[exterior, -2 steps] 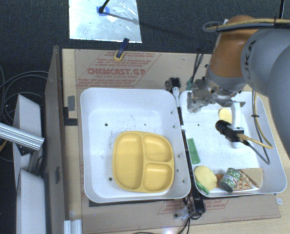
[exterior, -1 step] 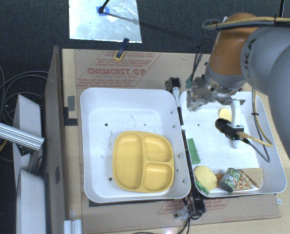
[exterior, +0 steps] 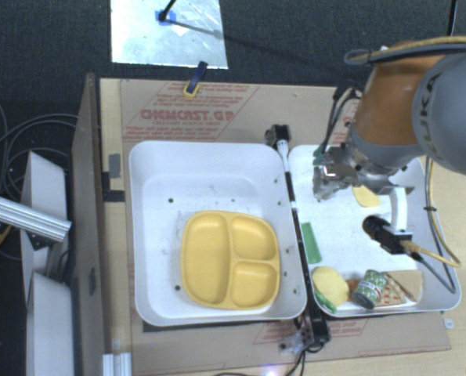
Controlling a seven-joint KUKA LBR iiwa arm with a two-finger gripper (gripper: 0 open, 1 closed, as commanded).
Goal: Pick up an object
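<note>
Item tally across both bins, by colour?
Yellow: 3 (divided plate, lemon-shaped toy, pale yellow piece)
Green: 2 (flat strip, can)
Multicoloured: 1 (pizza slice toy)
Total: 6

Two white bins, left bin [exterior: 162,171] and right bin [exterior: 342,233]. One yellow divided plate [exterior: 231,258], one green strip [exterior: 310,242], one lemon [exterior: 332,284], one small can [exterior: 367,290], one pizza slice [exterior: 399,291], one pale yellow piece [exterior: 366,197].
</note>
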